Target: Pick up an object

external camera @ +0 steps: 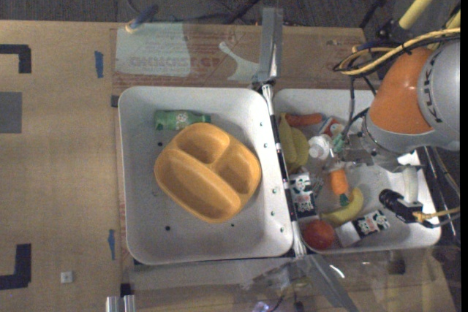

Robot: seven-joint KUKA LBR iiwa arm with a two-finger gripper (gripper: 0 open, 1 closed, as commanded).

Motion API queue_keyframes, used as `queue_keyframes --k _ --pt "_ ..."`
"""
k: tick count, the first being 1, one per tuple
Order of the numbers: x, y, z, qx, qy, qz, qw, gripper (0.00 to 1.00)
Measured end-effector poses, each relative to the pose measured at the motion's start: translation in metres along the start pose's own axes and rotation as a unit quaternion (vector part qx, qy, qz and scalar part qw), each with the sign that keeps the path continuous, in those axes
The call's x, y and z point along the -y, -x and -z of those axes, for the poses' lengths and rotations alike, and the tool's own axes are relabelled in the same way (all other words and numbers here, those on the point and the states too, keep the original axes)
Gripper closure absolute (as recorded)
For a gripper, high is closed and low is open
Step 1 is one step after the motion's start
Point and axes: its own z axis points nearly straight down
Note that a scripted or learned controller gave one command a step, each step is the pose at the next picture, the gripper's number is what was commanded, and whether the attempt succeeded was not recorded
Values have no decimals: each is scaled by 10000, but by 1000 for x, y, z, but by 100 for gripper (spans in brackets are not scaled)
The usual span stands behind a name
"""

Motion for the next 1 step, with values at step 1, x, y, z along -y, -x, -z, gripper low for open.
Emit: queue_keyframes --k 1 --pt "-40 -47 88 -19 -31 1706 9853 100"
